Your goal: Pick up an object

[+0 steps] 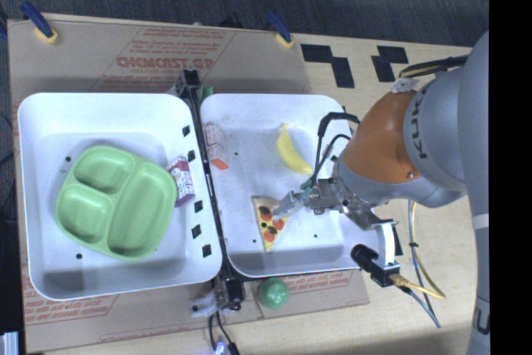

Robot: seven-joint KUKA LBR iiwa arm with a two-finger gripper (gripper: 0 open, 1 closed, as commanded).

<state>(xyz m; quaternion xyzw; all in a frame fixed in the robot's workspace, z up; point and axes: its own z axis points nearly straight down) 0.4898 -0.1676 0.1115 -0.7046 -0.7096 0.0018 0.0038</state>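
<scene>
Pizza slice (268, 222): toy wedge, orange and yellow with dark spots, lying flat on the floor of the right bin (249, 108), toward its near wall, point aimed at the near rim. Open white floor to its left and behind it; a narrow strip separates its tip from the near wall.

Gripper (293, 202): at the end of the grey arm (453, 137), below the orange band (378, 141), reaching in low over the right bin's right side. Its tip sits just beside the slice's upper right edge, seemingly touching it. Whether the fingers are spread or closed cannot be told; nothing is clearly seen between them.

Banana (293, 152): yellow, curved, lying in the right bin behind the slice, apart from it and near the arm's cables.

Small orange piece (219, 165): against the right bin's left wall, beside a pale wrapper-like item (214, 139), which is too small to identify.

Green divided plate (115, 199): three compartments, at the middle of the left bin (50, 108), bare floor all round it except on its right.

Purple-and-white packet (183, 179): tilted between the plate's right edge and the wall shared by the bins.

Green ball (273, 293): outside both bins, on the cardboard (166, 46) just beyond the right bin's near rim.

Blue clamps (38, 21): at the cardboard's far edge.
</scene>
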